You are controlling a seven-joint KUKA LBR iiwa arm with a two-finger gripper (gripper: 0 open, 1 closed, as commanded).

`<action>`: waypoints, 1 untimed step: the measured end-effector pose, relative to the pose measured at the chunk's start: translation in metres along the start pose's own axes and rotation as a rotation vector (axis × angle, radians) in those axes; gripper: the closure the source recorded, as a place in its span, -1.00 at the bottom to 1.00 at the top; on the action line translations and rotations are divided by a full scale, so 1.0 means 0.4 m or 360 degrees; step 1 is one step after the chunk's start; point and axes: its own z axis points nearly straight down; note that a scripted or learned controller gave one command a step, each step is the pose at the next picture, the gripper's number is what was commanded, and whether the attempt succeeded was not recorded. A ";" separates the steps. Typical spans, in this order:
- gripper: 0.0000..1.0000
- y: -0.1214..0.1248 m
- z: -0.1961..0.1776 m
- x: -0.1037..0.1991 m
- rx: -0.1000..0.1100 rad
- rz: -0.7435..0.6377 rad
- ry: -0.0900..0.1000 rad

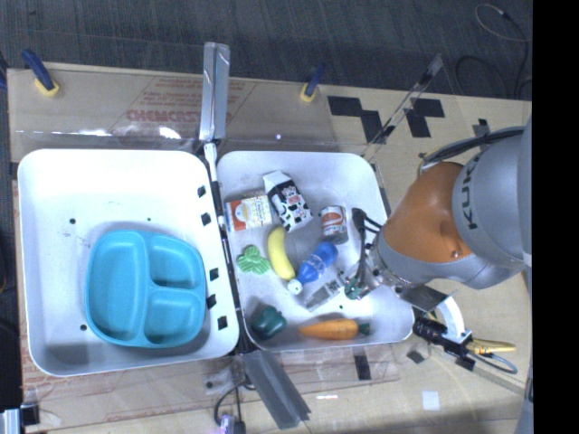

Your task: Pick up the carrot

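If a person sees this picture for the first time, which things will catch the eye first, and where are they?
Probably the bright blue divided plate, alone in the left bin. Next, the arm's orange band, hanging over the right edge of the right bin. Then the orange carrot, lying along that bin's near edge among small toy foods such as a yellow banana.

The arm (484, 211) reaches in from the right, its grey body bulky at the frame's edge, with the orange band (425, 224) bulging just left of it. Below the band the wrist narrows and points down and to the left. The gripper (355, 285) hangs at the end of the wrist, low in the view, seen from above and at a slant. Its parts are dark and small, and the state of the tip is too unclear to tell.
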 end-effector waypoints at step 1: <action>1.00 0.002 -0.024 0.000 0.0000 -0.0007 0.0001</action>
